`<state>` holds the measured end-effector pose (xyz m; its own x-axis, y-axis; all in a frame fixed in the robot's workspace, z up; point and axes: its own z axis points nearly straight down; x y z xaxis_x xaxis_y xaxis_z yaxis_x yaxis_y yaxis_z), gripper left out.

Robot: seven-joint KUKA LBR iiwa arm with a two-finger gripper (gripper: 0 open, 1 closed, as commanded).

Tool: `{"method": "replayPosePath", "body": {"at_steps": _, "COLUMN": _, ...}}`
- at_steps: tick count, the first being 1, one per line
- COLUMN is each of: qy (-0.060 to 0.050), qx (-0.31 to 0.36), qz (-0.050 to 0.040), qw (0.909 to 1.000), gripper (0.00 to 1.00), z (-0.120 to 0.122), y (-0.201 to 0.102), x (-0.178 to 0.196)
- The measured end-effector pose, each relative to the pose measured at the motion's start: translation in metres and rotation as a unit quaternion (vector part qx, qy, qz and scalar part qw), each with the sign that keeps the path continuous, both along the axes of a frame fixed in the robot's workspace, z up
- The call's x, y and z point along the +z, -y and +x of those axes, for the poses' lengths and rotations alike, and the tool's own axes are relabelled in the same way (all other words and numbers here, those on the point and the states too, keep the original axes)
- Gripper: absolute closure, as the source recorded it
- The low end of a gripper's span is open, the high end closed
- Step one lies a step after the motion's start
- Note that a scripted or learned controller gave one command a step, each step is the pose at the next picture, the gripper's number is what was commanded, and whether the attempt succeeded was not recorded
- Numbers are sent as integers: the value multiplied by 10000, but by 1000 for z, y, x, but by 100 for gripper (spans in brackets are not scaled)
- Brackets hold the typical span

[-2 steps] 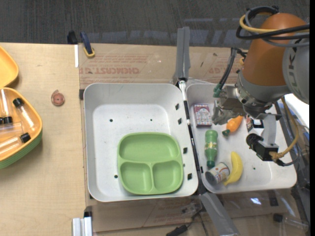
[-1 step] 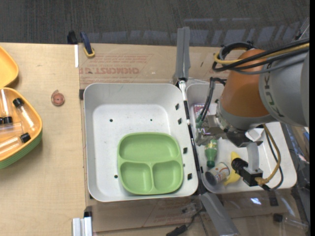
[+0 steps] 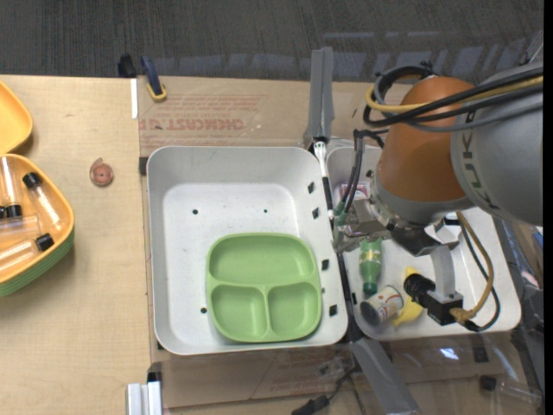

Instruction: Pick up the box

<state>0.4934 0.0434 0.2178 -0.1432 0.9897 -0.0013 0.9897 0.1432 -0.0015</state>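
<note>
- Reaching in from the right, the arm (image 3: 484, 145) hangs over the right bin (image 3: 505, 314), its orange band covering much of that bin's upper part.
- Pincer (image 3: 359, 227): sits low at the right bin's left edge, just above a green bottle (image 3: 370, 264); cannot tell whether it is apart or together, since the wrist hides it.
- Box: cannot pick it out for certain among the items in the right bin.
- Right bin, lower part: green bottle lying roughly lengthwise; a small can (image 3: 383, 304) near the front wall; a yellow item (image 3: 413, 308) just beside the can.
- Left bin (image 3: 173, 232): holds a green divided plate (image 3: 263, 285), three compartments, toward the front right.
- Tabletop (image 3: 78, 335), far left: a yellow tray (image 3: 39, 223) with vials, well apart from both bins.
</note>
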Motion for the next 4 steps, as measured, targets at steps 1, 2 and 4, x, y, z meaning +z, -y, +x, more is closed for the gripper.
{"method": "replayPosePath", "body": {"at_steps": 1, "qy": -21, "qx": -750, "qz": -7, "qw": 9972, "gripper": 100, "z": 4, "y": -56, "x": -80}}
{"method": "replayPosePath", "body": {"at_steps": 2, "qy": -6, "qx": 557, "qz": -2, "qw": 9984, "gripper": 100, "z": 36, "y": 32, "x": -22}}
{"method": "replayPosePath", "body": {"at_steps": 4, "qy": 0, "qx": 1371, "qz": -4, "qw": 9906, "gripper": 100, "z": 43, "y": 40, "x": 162}}
